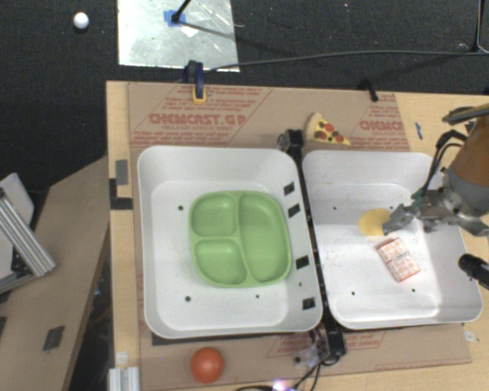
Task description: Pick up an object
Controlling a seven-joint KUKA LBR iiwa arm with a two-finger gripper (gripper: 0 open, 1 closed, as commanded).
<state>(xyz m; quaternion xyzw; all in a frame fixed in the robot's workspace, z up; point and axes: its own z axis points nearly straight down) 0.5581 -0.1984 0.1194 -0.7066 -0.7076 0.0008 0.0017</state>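
- The bench (253, 108) was covered in brown printed cardboard, with the two white bins side by side on it.
- The left bin (159, 218) held a green divided plate (240, 238), lying flat near its middle.
- The right bin (342, 177) held the two small things closest to the arm.
- The grey arm (473, 182) reached in from the right, its orange band above the wrist, leaning low over the right half of that bin.
- The gripper (398, 218) pointed left and down toward the bin floor. From where I stood I could not tell whether it was open or closed, and I saw nothing held in it.
- A pink patterned packet (398, 259) lay flat on the floor of the right bin. Its long axis ran on a slant, from far-left to near-right. It sat just on the near side of the gripper, apart from it and not between the jaws.
- A pale yellow round piece (373, 221) lay just left of the gripper tip, its right edge meeting the tip or close to it; I could not tell whether they touched.
- An orange ball (207, 364) sat on the bench near the left bin's near edge.
- A toy pizza slice (328, 130) lay on the cardboard beyond the far rims, between the two bins.
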